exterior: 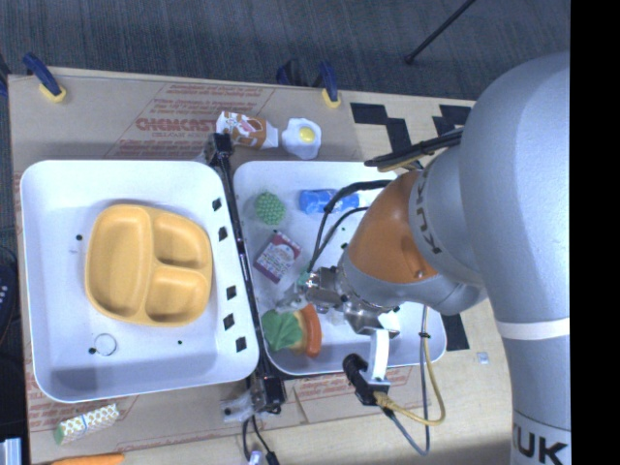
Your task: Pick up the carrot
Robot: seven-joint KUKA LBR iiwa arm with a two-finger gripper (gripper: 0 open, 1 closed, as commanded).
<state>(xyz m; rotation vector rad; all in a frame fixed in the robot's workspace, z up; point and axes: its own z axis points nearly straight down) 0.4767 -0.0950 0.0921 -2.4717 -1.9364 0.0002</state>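
The carrot (312,330) is a short orange piece lying at the front of the right bin (426,342), right beside a green leafy item (282,329). My gripper (310,293) hangs low over the bin just behind the carrot, close above its far end. The orange-banded wrist and grey arm cover the bin's right half. From this angle I cannot tell whether the gripper touches the carrot.
The right bin also holds a maroon packet (277,257), a green ball (269,206) and a blue item (316,201). A yellow compartment plate (150,263) sits in the left bin (44,289). A toy egg (303,137) and a small carton (242,129) lie behind the bins.
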